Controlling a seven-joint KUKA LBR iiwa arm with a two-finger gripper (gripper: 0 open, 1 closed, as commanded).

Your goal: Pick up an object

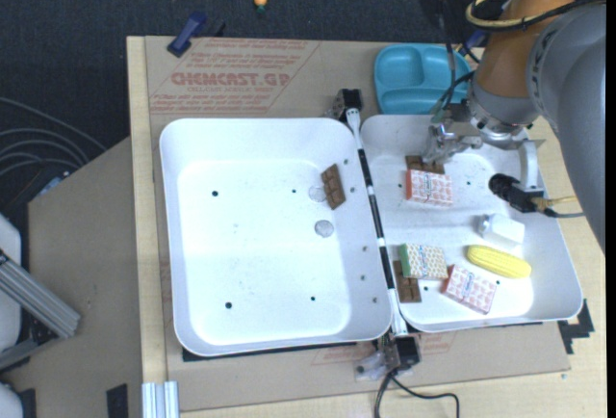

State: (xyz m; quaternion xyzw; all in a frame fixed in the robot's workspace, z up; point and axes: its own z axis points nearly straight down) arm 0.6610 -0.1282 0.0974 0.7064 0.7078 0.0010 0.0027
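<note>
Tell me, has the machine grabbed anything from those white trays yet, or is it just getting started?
Nothing looks picked up yet. The gripper is low in the right bin, at the brown block by the patterned packet, but I can't see anything held in it. The yellow corn and the other packets lie on the bin floor. Securing and lifting something remains.

One fixed camera above the bench (241, 69), slanting down on both white bins (192, 214) (arm (568, 50) from right).
</note>
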